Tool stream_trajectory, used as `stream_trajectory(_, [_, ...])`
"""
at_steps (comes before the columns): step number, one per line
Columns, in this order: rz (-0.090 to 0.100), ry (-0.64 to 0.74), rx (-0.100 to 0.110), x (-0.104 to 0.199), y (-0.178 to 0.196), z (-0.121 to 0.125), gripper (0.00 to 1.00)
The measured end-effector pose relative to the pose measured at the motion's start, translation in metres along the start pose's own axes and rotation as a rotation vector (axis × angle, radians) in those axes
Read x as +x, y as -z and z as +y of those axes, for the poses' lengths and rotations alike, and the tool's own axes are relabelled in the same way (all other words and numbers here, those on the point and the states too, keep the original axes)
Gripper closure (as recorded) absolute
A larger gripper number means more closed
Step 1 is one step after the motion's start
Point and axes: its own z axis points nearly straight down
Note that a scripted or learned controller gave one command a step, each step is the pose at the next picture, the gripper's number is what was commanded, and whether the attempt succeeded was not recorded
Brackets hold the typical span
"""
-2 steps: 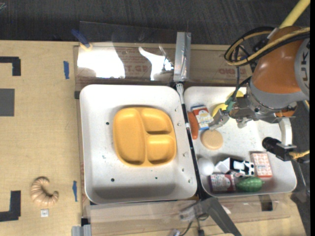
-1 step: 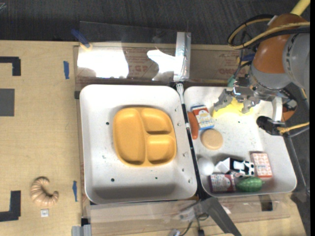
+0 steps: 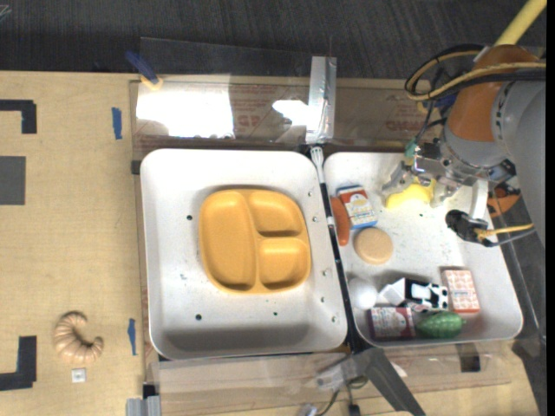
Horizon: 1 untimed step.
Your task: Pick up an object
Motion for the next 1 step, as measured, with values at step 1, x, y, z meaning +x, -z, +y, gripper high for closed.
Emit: stream_trajectory(1, [-0.001,0.0,0.009,0.0003,0.0058,-0.0022,1.0])
